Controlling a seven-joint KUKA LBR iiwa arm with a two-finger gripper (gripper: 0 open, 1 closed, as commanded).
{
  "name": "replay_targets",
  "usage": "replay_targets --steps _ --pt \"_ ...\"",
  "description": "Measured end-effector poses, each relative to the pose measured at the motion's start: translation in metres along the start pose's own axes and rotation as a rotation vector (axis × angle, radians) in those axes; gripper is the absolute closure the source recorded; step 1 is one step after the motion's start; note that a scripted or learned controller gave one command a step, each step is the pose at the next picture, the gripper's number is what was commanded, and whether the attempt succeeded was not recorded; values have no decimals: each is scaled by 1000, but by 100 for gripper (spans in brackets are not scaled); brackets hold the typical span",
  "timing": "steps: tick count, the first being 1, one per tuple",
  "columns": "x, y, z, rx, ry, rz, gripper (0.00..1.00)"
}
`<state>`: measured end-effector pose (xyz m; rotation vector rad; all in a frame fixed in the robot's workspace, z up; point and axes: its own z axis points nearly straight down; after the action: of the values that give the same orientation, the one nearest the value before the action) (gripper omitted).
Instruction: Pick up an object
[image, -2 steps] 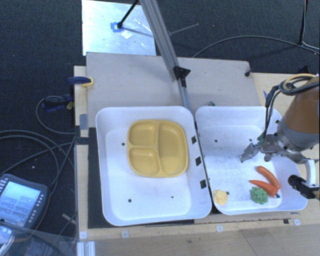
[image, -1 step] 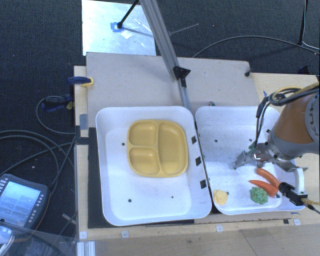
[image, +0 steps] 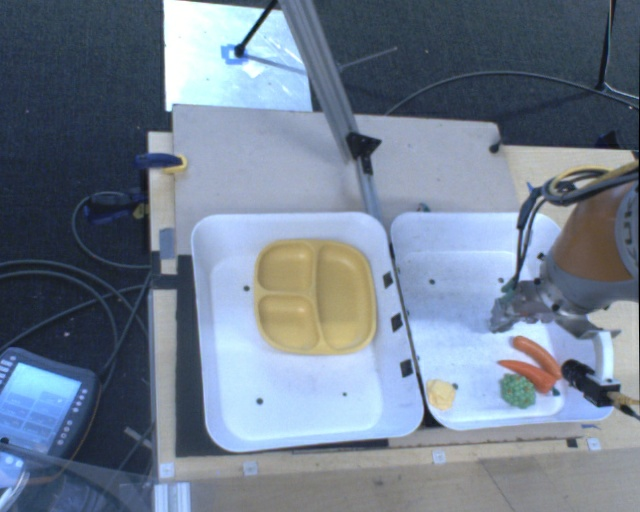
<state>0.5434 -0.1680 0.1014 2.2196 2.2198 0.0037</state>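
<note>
Over the right bin (image: 440, 250), the gripper (image: 505, 315) was lowered near two carrots (image: 533, 362) and broccoli (image: 517, 390), presumably for picking; its opening could not be told.

bins (image: 300, 425): 2, plain white, dotted with a few small dark specks
divided plate (image: 315, 296): solid yellow, 3 compartments
carrots (image: 535, 362): 2, orange-red
broccoli piece (image: 517, 391): green
small food piece (image: 440, 394): pale yellow
arm (image: 590, 265): grey with an orange band
gripper (image: 505, 312): grey metal
bench (image: 420, 165): beige board on light wood
clamp (image: 160, 161): blue with yellow tip
floor (image: 80, 100): dark charcoal carpet
handheld pendant (image: 35, 400): grey case, pale blue screen
</note>
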Motion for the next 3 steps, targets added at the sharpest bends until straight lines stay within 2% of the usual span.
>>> replay_targets --steps 1,2,3 --pt "-8 4 -47 -3 -2 -3 100" --pt "-15 6 -110 -5 -3 -5 100" --pt "-15 7 -117 0 -1 -6 100"
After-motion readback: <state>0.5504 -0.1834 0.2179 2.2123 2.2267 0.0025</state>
